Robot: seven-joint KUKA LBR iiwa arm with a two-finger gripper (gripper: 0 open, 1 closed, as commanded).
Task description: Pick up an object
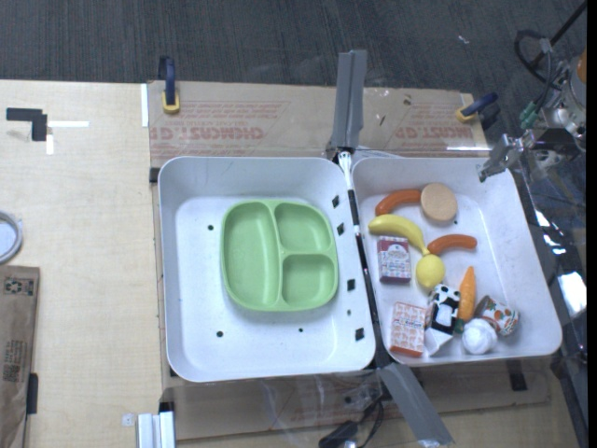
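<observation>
Light wood bench (75, 213) on dark grey carpet (233, 17). Cardboard sheet (252, 119) clamped along the back edge under two white bins. Left bin (187, 343), frame centre: green divided plate (278, 254). Right bin (522, 278): toy food, including banana (396, 229), lemon (429, 271), two sausages, carrot (467, 292), small cartons. Tape roll (7, 239) at left edge. Arm hardware at upper right; gripper state: cannot tell.

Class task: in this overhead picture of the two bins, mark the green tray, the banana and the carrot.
Green tray (244, 250): camera view, floor of its long left compartment.
Banana (396, 228): camera view, middle of its curved body.
Carrot (466, 293): camera view, middle of its orange length.
</observation>
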